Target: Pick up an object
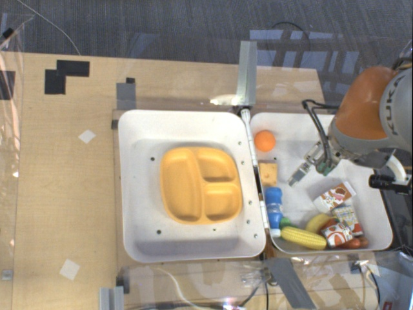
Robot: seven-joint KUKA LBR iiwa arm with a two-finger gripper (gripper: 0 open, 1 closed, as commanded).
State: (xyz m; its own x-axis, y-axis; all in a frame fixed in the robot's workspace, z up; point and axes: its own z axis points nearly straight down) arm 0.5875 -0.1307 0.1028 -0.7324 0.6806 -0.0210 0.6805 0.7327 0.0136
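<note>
Lettering on my grey arm (393,102) reads "KU" at the picture's edge; the printing on the snack packet (335,197) and on the red-and-white packet (340,228) is too small to read. My gripper (308,166) hangs over the right bin (293,131), fingers apart and holding nothing, with the orange ball (264,140) and the cracker (268,173) near it. Along the bin's near side lie a blue bottle (273,205), corn cob (302,237) and banana (317,221). The left bin (139,173) holds a yellow divided tray (200,184).
</note>
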